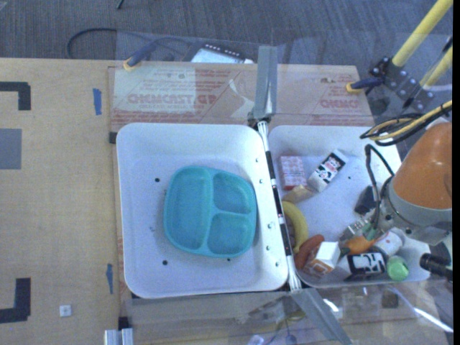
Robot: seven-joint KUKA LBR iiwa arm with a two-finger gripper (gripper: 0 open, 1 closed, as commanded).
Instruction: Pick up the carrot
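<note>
Where the bench carries its two shallow white bins, the left bin [136,214] holds one item: a teal divided plate [210,211] with three compartments, lying flat near the bin's middle.

Right bin [316,136], contents crowded toward its near edge:
- Pink wrapped packet [292,170], near the dividing wall, toward the far side.
- Small black-and-white carton [327,169], tilted, just beside the packet on its right.
- Banana [295,222], yellow, lying along the dividing wall, below the packet.
- Reddish-brown rounded item [309,248], at the banana's near end, touching it or nearly so; kind not clear.
- Small white box [325,254], just right of the reddish item.
- Carrot [356,245], a small orange piece, lying near the bin's near edge, between the white box and the arm's wrist, with a black-and-white package [368,263] just below it.
- Green ball-like item [397,269], at the right end of the black-and-white package.

Arm [428,171]: grey with an orange band, entering from the right, low over the bin's right half. Its wrist, cabling and fittings cover the bin area just right of the carrot. Gripper [370,230]: sits just beside and above the carrot, among the clutter; whether it is spread or closed, and whether it has hold of anything, cannot be told from this angle.

Yellow struts [428,21] cross the upper right corner beyond the bins.
</note>
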